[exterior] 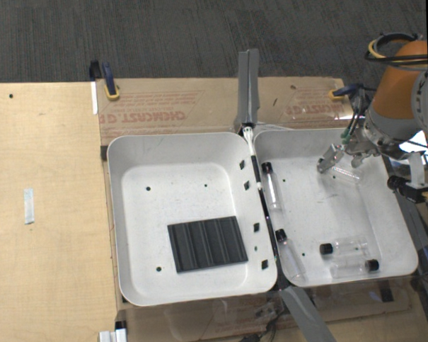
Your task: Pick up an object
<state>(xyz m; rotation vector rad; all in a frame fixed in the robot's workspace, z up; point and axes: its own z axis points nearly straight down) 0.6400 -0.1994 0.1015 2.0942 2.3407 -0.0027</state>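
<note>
Left bin carries a black ribbed pad lying flat in its 5 o'clock part, well apart from the arm. Moving right, a clear tube with a black cap lies along the left wall of the right bin, cap end toward 12 o'clock. At the right bin's 6 o'clock, two more clear tubes with dark caps lie close together, nearly see-through against the white floor, so edges are hard to read. At the bin's 1 o'clock the gripper hangs low over the floor, arm coming in from 3 o'clock with the orange band above. Fingers: cannot tell if wide or narrow, metal parts blur together; something pale and clear sits just under them at roughly, could be another tube or part of the tool, not sure. Nothing visibly between the fingers, so no hold is claimed. Judgement: the step is the approach and descent for a grasp near the 1 o'clock corner. To do it well: centre over the tube's long axis, close across its short width, go down square so the round body doesn't roll out, keep off the bin wall at 12 o'clock, and lift slowly, since a clear smooth tube will likely slip.
</note>
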